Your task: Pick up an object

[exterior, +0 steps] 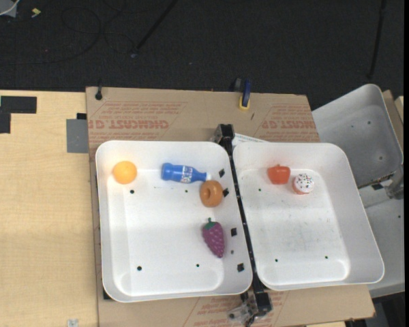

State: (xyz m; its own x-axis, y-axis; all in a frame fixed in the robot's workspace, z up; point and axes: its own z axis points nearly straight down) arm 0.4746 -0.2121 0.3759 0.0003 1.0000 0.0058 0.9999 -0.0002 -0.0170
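Note:
In the left bin [116, 264] lie an orange ball [125, 172] at the far left, a blue bottle [183, 174] on its side, a brown doughnut [211, 194] by the right wall, and a purple bunch of grapes [215, 238] below it. The right bin [354, 251] holds a red tomato-like fruit [279, 174] and a small white-and-red cupcake [303, 182] next to it, both near the far wall.
The bins sit on a cardboard sheet [191, 114] on a wooden bench [34, 216]. A blue-and-yellow clamp [244, 94] grips the cardboard's far edge. A grey metal plate [365, 118] stands at the right. A black clip [225, 133] joins the bins at the far end.

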